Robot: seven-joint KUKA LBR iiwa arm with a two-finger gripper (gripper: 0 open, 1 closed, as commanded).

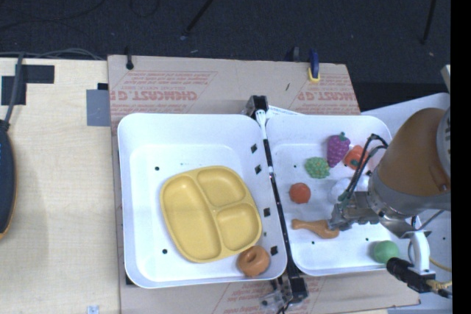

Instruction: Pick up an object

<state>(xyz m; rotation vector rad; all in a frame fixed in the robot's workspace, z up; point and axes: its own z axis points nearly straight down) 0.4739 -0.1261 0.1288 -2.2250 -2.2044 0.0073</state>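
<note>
Gripper is seen low in the right bin, just at the thick end of a tan drumstick-shaped toy lying flat on the bin floor; whether the toy is touched or how the jaws stand cannot be told. Red ball, green broccoli piece, purple grapes and an orange toy are placed nearby, green ball near the front edge. Left bin is occupied by a yellow divided plate and a brown donut.
</note>
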